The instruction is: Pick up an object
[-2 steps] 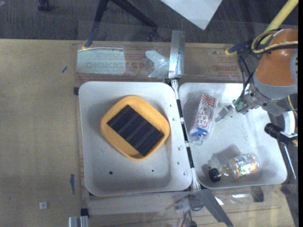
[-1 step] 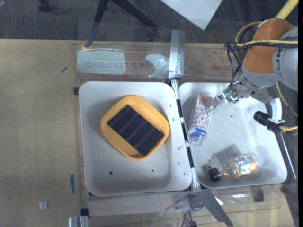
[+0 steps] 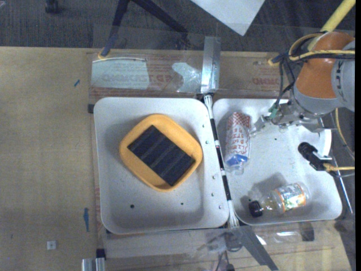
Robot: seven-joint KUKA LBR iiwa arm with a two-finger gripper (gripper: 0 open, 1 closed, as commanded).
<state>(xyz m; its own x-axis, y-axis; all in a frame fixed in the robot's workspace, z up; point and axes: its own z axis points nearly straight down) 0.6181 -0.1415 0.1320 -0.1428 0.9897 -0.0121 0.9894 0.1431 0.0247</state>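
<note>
The gripper (image 3: 269,116) hangs over the right bin (image 3: 333,208) just beside the red-labelled bottle (image 3: 238,139) — its grip unreadable; the yellow tray (image 3: 161,151) sits in the left bin (image 3: 113,208).

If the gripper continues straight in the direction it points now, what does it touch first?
Probably the crushed red-and-white bottle. The gripper points left across the right bin toward that bottle's upper end; its height is unclear, so it might pass above.

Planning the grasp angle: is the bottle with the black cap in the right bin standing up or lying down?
Lying down. The bottle rests on its side on the right bin floor, black cap pointing left.
</note>
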